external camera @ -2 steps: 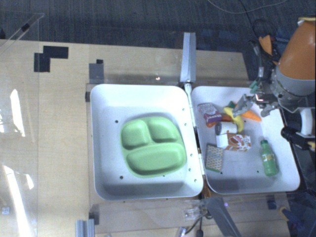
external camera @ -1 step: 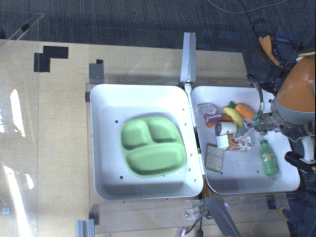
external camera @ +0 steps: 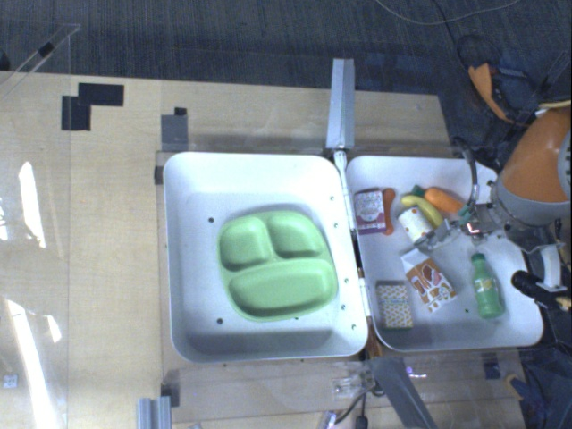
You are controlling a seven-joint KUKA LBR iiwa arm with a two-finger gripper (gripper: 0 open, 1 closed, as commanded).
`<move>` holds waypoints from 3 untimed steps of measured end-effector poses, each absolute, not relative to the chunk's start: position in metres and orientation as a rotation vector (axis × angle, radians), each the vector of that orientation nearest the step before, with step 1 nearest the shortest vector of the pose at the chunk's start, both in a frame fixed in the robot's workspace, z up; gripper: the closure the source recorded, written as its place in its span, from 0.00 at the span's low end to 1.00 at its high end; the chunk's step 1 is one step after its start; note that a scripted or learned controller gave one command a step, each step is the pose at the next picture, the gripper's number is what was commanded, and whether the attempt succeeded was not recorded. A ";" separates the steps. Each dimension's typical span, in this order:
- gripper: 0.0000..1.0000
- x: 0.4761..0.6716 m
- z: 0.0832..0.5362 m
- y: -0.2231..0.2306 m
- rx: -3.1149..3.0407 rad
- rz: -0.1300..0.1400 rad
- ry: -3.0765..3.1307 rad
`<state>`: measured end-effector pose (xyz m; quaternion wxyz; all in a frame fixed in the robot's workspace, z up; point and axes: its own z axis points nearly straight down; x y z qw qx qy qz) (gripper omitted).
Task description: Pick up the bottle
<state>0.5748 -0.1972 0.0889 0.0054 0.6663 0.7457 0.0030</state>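
Tool (external camera: 438, 235) found low over right bin (external camera: 527, 333), beside white cup (external camera: 415, 224); grip state not determinable. Bottle (external camera: 486, 286) lay nearer the camera and rightward of tool, apart from it, long axis roughly front-to-back.

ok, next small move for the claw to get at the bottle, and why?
Probably shift the claw toward the view's lower right, over the green bottle. The claw sits near the white cup and banana, while the bottle lies apart from them in the right bin.
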 end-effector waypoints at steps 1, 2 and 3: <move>0.00 0.518 0.089 -0.205 2.166 0.011 2.265; 0.00 0.492 0.089 -0.205 2.154 0.014 2.272; 0.00 0.492 0.089 -0.205 2.170 0.014 2.258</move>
